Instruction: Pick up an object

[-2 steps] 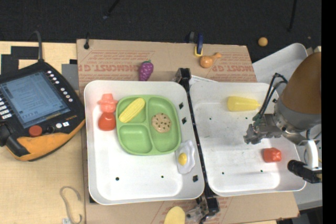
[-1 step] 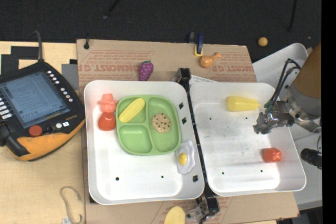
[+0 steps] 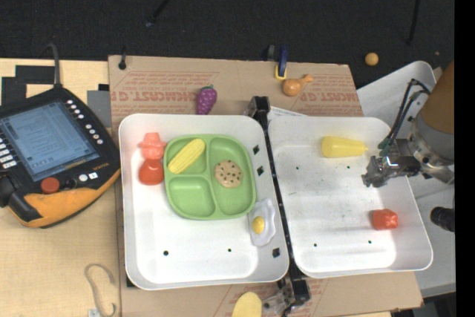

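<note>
Across two white bins on the worktop

Left bin (image 3: 148, 249): green tray (image 3: 210, 198) with corn (image 3: 185, 154) and cookie (image 3: 228, 174). Right bin (image 3: 349, 249): yellow piece (image 3: 343, 147), red block (image 3: 384, 219). Gripper (image 3: 373, 177) hangs at its right side, between them, gripping nothing; its opening cannot be told.

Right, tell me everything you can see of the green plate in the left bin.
The green plate looks like glossy plastic, rounded and split into three compartments. It lies flat on the floor of the left bin, towards the back. A yellow corn cob lies tilted in the back-left compartment, a speckled cookie in the back-right one. A red and pink toy stands at its left edge.
</note>
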Robot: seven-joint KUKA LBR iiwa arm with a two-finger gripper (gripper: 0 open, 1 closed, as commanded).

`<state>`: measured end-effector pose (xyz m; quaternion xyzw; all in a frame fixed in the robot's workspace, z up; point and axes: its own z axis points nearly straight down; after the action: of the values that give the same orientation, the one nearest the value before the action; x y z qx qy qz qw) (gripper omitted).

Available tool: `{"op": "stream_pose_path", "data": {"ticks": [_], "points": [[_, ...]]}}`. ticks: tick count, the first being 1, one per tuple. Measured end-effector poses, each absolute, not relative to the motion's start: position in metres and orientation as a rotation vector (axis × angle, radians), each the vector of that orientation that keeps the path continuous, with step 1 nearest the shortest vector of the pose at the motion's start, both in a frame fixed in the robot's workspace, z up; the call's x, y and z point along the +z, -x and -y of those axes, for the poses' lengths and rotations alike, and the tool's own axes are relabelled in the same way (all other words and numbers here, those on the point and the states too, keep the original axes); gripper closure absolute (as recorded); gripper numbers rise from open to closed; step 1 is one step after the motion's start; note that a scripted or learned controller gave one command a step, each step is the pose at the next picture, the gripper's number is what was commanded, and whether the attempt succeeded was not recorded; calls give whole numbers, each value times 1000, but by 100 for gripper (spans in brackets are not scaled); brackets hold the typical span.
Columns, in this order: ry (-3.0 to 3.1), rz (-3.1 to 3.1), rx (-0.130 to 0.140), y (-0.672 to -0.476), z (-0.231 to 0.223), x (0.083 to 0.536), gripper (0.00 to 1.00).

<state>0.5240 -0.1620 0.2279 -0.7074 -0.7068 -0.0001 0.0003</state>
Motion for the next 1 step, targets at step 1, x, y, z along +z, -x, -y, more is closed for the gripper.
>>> {"op": "stream_pose_path", "data": {"ticks": [1], "points": [[2215, 2222, 0, -509, 112, 234, 100]]}}
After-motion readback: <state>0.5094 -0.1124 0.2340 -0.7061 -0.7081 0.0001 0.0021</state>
